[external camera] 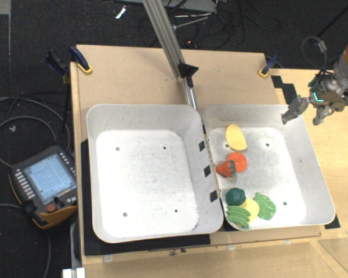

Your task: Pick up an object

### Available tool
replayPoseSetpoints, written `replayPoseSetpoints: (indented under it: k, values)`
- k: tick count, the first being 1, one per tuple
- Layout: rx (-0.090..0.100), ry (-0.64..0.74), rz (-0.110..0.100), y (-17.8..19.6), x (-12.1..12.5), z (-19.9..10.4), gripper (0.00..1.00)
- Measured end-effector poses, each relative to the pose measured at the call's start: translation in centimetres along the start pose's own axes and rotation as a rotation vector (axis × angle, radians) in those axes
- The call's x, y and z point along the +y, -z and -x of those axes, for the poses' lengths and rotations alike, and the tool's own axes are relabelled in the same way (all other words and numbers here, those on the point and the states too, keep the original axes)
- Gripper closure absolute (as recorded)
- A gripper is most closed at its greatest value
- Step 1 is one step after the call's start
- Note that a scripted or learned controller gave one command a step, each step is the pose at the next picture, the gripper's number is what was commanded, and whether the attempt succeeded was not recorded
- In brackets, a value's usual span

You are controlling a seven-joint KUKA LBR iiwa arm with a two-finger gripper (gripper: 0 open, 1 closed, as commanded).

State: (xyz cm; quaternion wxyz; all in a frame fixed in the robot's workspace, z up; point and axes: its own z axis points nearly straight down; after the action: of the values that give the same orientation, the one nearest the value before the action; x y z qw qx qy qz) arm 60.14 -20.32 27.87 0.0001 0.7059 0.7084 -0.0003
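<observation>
Currently approach step: gripper at right edge of frame, above right bin upper rim, fingers spread, nothing between. Toys cluster at bin's left side; yellow piece nearest. Next: move left, descend

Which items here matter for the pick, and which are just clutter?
Job: pincer, open, above the right bin's far corner; yellow piece, red pieces, green and yellow cluster.

Lying about: left bin, teach pendant, clamps, cables.
</observation>
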Motion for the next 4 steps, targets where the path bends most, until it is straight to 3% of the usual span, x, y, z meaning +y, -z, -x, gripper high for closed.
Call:
replayPoseSetpoints:
  k: [3, 4]
  values:
    - [0.002, -0.004, -0.004, -15.2, -0.5, -0.9, 0.00]
    - [0.000, -0.004, 0.003, -13.9, -0.3, -0.8, 1.00]
